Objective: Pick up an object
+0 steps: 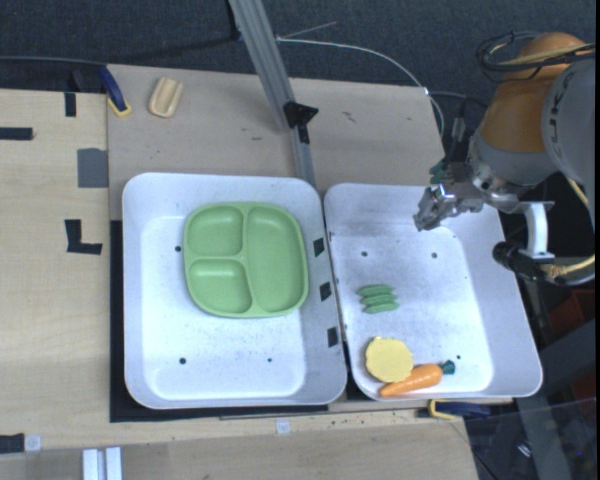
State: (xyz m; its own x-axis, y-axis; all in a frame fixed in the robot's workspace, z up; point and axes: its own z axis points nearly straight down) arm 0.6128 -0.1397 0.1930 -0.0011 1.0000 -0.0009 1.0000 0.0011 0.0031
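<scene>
While the arm (540,118) reaches in, its jaws (432,211) hover over the right bin (500,298), grip unclear.

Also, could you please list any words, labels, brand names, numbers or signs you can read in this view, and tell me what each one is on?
There is no readable text in this view.
The green divided plate, the two white bins, the carrot, the yellow slice and the green pea pod bear no writing.
The dark tape marks on the bench are plain shapes, not letters.

Claw (432,211) above right bin (500,298); carrot (412,378), green plate (246,259).
</scene>
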